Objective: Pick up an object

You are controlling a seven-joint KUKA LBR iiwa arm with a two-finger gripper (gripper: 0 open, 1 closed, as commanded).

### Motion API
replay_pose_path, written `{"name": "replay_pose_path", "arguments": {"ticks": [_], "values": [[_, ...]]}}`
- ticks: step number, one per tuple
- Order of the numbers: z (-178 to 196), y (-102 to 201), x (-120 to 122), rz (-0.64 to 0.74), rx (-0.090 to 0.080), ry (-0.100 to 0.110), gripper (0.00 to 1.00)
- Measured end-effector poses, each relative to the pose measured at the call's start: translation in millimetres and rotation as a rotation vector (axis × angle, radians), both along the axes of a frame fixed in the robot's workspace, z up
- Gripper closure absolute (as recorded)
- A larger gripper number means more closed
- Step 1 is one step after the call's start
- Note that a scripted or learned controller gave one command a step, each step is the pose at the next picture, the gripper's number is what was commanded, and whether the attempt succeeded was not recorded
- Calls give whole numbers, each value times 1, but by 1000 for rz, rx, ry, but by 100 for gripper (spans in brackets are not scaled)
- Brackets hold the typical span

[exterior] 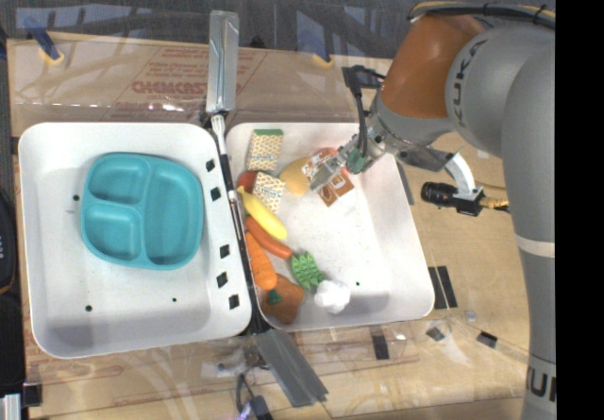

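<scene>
Tool (332,175) sits over a brown toy block (337,190) lying slantwise in the right bin (396,248); grip unclear

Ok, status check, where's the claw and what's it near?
Claw low in right bin, at a small brown item. Grasp unconfirmed. Toy food crowds the bin's left side; teal tray in left bin.

Two white bins sit side by side. The left bin (38,248) holds a teal divided plate (143,210). In the right bin (396,248), toys line the left wall — two patterned boxes (265,148), a yellow banana (263,213), an orange carrot (261,262), a green piece (305,269) and a white piece (331,295) nearer. The grey arm (500,78) reaches in from the right; its gripper (332,175) is at the bin's far middle — touching a small brown-and-white object (336,190).
</scene>
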State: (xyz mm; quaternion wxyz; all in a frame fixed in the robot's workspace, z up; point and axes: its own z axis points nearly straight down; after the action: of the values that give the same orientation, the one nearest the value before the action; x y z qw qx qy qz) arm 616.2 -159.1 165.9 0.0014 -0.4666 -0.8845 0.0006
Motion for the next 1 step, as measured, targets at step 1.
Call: {"name": "replay_pose_path", "arguments": {"ticks": [1], "values": [[34,63,-4,-224,-1,-2,100]]}}
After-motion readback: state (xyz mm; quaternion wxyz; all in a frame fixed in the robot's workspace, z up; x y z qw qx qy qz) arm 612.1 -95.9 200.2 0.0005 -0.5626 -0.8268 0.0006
